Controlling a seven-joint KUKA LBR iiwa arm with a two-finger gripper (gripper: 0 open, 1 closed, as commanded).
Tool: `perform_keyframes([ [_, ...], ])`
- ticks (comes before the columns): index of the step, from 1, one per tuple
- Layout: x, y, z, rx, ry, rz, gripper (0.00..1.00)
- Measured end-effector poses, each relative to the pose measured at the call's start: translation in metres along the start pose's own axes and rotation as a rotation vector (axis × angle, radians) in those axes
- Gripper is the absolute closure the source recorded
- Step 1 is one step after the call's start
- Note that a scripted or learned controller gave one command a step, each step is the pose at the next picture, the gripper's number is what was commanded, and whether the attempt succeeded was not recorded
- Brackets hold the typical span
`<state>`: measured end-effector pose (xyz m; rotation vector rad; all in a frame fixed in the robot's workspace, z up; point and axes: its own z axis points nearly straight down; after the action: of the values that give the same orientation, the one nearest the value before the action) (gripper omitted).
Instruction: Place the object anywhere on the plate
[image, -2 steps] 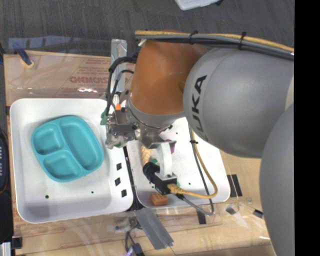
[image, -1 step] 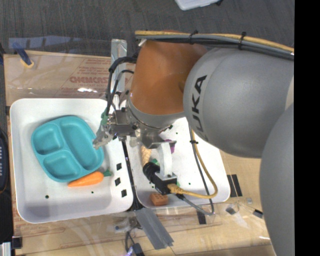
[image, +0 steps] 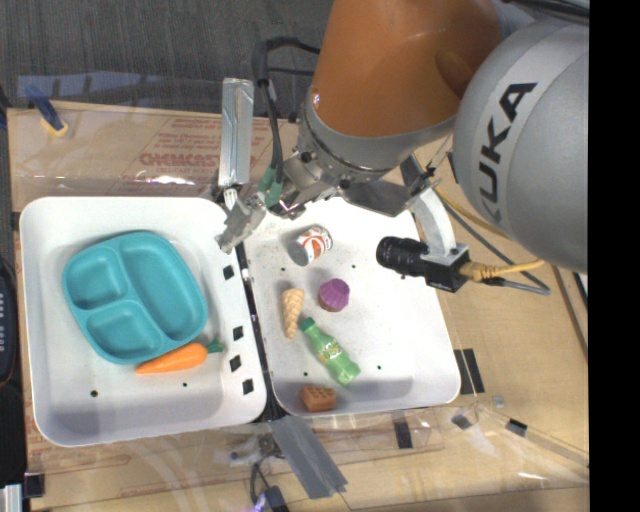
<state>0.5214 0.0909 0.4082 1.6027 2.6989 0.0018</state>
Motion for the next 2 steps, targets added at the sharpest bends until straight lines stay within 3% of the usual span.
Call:
perform_keyframes([
  [1, 0.002, 0.002, -0.009, 0.004, 0.001, -0.01, 1.0],
  [2, -0.017, -0.023, -0.034, 0.003, -0.001, 0.299, 1.0],
])
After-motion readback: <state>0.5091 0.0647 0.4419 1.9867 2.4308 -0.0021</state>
